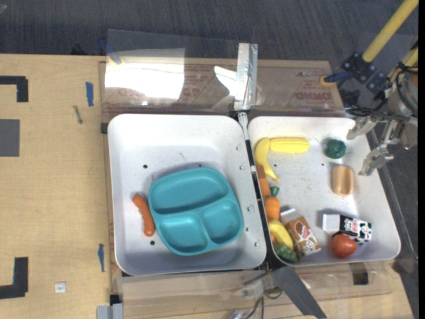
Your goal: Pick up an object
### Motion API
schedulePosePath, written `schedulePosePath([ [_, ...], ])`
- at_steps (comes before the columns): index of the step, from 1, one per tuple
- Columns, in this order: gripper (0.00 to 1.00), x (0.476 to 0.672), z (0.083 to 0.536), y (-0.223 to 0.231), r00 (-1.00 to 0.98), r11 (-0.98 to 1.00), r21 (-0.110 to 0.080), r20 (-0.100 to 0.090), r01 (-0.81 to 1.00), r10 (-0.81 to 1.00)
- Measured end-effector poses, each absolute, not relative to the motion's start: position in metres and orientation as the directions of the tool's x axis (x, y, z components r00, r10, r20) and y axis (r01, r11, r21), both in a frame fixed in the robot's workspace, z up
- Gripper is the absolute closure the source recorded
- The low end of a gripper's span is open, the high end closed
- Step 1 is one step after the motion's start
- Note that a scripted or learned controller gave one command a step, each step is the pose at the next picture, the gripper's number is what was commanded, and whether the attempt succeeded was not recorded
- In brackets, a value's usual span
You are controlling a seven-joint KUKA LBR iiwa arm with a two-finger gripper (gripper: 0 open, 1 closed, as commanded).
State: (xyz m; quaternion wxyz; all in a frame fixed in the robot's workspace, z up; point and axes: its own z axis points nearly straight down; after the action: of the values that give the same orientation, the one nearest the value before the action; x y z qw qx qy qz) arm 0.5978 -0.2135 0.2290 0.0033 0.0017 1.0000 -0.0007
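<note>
Hovering released at the right bin's (388,208) far right rim, the gripper (380,148) has the bread roll (342,179) just left, lying lengthwise front-to-back.

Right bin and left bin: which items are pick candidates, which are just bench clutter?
Pick candidates: banana, corn cob, green ball, bread roll, carrot, tomato, white block, sausage, teal divided plate.

Just there: clear plastic sheet, blue tape marks, cardboard bench top.

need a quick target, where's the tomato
The tomato sits in the right bin's near right corner, just below the black-and-white carton.
</note>
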Motion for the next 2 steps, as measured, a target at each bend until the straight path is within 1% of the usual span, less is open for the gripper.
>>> schedulePosePath([
  [1,0.0,0.557,0.098,-0.223,-0.996,0.996,-0.004,-0.012,-0.09,-0.09],
  [2,0.0,0.523,0.09,-0.208,-1.0,1.0,-0.006,-0.02,0.001,0.001],
])
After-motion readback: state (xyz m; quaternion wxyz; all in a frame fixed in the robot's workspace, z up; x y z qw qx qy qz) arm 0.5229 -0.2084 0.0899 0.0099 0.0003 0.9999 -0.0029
